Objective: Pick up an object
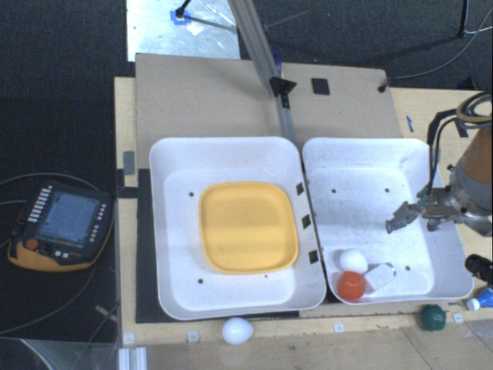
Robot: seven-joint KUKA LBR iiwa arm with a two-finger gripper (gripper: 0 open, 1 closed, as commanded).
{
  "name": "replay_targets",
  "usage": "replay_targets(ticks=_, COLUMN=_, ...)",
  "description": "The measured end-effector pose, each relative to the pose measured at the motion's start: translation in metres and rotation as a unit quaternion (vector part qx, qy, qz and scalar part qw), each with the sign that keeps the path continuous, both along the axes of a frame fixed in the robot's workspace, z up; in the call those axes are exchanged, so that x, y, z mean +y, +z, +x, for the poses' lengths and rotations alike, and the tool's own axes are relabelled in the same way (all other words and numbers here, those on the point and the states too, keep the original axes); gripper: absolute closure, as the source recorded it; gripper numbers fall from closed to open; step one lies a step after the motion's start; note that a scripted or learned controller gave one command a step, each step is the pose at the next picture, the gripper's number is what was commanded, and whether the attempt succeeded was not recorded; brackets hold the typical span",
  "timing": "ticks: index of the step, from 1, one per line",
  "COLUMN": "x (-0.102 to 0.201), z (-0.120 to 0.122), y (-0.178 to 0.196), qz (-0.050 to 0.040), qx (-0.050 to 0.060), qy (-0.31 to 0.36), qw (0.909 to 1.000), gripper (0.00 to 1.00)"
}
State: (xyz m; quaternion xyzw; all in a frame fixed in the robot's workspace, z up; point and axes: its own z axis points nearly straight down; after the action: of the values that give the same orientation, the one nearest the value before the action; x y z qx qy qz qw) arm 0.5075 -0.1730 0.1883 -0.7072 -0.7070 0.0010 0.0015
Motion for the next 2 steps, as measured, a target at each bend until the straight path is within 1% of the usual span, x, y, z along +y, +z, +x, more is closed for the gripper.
replay_targets(ticks=1, x=-0.007, z=-0.003, y=-0.060, qz=0.0002, qx=0.000, qy=0.000, qw=1.0000, gripper=0.00)
replay_targets(ticks=2, x=-0.007, z=-0.003, y=-0.099, qz=-0.0001, qx=-0.001, qy=0.000, qw=1.0000, gripper=0.00)
